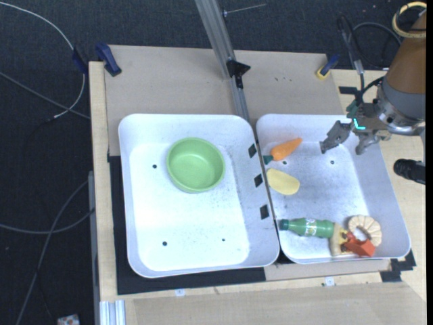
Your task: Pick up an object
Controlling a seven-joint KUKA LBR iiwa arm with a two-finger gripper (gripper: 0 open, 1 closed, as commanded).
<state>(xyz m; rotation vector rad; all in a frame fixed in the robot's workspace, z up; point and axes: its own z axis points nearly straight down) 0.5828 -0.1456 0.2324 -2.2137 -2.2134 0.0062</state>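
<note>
In the right bin (379, 202) lie an orange carrot (285, 149), a yellow lemon-like piece (283, 182), a green bottle (308, 227) on its side, and a tan and red toy (358, 235) at the near right corner. My gripper (348, 141) hangs over the far right part of that bin, its two dark fingers spread open with nothing between them. It is to the right of the carrot and apart from it.
The left bin (155, 242) holds a green bowl (195, 164). A metal pole (216, 29) slants down to the gap between the bins. Blue clamps (107, 58) sit at the bench's far corners. Cables run over the dark floor at left.
</note>
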